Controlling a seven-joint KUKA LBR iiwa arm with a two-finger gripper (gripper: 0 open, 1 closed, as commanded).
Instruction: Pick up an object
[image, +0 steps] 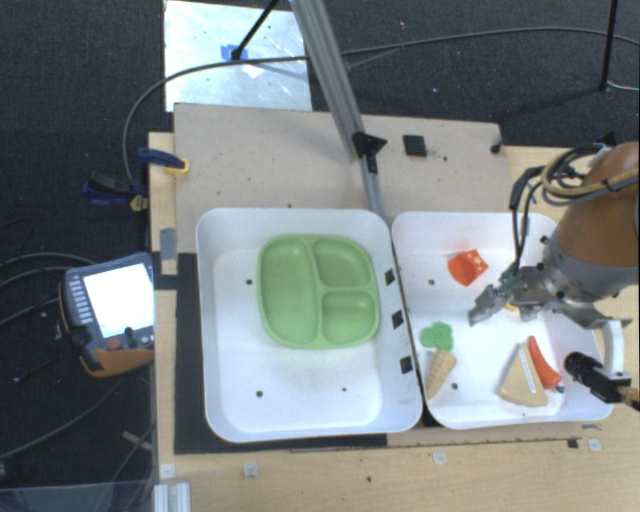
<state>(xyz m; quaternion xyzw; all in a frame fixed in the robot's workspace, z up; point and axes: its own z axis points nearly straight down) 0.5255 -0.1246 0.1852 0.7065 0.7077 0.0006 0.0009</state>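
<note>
While the tool (487, 304) hovers in the right bin (415, 300) between orange block (467, 266) and pizza slice (527, 377), its grip state is unclear.

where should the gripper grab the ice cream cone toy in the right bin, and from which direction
Grip the ice cream cone across its tan cone part, from straight above. It lies flat on the right bin floor, green top toward the far side, tip toward the near rim. The cone's long straight sides probably suit the fingers better than the lumpy green top, and there is bare floor on either side.
</note>
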